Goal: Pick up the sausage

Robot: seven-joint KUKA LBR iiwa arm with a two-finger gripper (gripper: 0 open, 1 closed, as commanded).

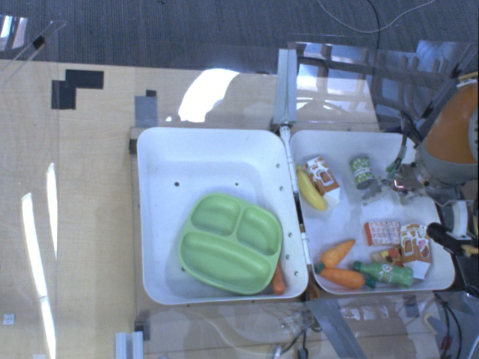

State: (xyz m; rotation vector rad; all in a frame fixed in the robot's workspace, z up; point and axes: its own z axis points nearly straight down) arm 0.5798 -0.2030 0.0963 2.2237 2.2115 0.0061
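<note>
A short reddish-orange piece that looks like the sausage (278,280) lies in the left bin (157,200). It is wedged between the green divided plate (230,242) and the bin's front right wall, partly hidden by the plate's rim. My gripper (401,179) hangs over the right bin's (352,144) far right side, just right of a green can (362,172). It is far from the sausage, and nothing can be seen in it. The arm's orange band (453,129) sits above it at the right edge.
The right bin holds a banana (310,190), a small box (323,174), two carrots (337,253) (343,277), a green bottle (385,274) and two cartons (383,232) (415,244). The divider between the bins runs beside the sausage.
</note>
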